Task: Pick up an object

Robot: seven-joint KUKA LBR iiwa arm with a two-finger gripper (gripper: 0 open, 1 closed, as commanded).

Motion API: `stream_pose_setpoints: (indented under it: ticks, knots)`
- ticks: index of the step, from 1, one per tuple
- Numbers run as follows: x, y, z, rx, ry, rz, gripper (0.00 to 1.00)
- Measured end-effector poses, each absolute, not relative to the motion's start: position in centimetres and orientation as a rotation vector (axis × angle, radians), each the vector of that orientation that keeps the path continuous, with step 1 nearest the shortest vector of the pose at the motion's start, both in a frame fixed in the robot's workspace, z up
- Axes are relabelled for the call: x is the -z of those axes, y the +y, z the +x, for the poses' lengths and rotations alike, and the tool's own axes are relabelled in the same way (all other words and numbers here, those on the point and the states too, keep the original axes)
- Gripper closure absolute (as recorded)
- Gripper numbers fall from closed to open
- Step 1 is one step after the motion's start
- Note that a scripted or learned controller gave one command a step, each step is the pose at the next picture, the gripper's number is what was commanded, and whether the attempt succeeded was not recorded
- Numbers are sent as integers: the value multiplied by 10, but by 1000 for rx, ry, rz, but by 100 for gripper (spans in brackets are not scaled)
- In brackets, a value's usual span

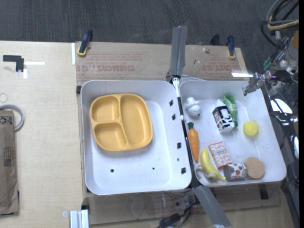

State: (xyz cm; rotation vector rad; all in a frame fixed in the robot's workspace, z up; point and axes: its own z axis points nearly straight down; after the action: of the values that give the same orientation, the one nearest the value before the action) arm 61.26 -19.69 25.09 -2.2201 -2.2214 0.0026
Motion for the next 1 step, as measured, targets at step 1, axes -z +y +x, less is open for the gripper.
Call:
stream_pose_setpoints:
  ticks: [1]
  knots:
    - [-125, -110, 625, 4, -2530, -1875, 0]
